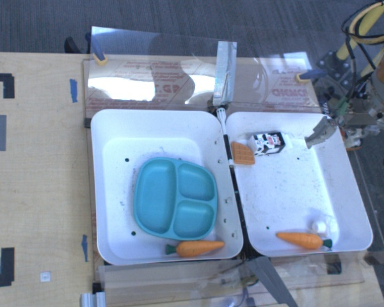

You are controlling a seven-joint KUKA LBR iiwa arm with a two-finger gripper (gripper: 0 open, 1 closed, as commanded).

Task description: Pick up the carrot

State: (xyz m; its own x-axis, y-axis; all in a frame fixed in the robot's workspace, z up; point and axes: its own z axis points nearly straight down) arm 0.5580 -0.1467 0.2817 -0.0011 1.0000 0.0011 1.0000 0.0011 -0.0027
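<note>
Carrot (300,239) lies near right bin (352,197) front wall; gripper (320,134) over its far corner, finger state indiscernible.

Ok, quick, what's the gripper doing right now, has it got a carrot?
Gripper: over the right bin's far right corner, nothing between its fingers; open or shut cannot be told.

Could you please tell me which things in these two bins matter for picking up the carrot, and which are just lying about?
For the job: left-bin carrot, right-bin carrot, gripper.

Lying about: teal divided plate, waffle piece, black-and-white toy.
</note>
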